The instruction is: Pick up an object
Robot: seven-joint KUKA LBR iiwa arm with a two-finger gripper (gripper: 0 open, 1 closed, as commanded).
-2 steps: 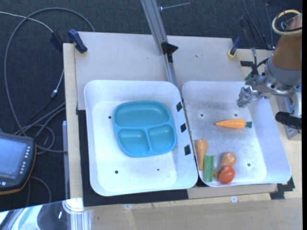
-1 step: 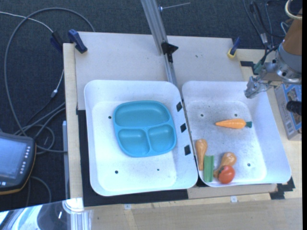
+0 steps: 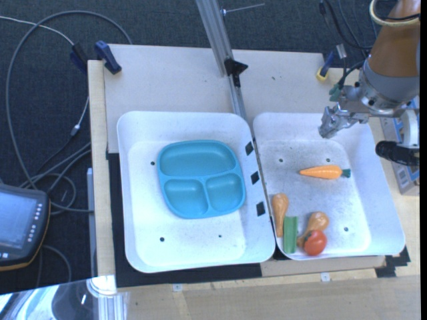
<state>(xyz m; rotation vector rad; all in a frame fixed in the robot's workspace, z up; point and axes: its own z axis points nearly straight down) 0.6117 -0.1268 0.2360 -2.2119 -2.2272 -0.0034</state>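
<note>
An orange carrot with a green stub lies in the middle of the right bin. Near that bin's front edge sit a red tomato, a tan-orange piece just behind it, a second orange piece and a green stick. My gripper hangs over the right bin's far edge, behind and slightly right of the carrot, with nothing seen between its fingers.
The left bin holds a blue divided plate. A metal pole slants down to the gap between the bins. Blue clamps sit at the bench's far corners. Cables and a tablet lie left of the bench.
</note>
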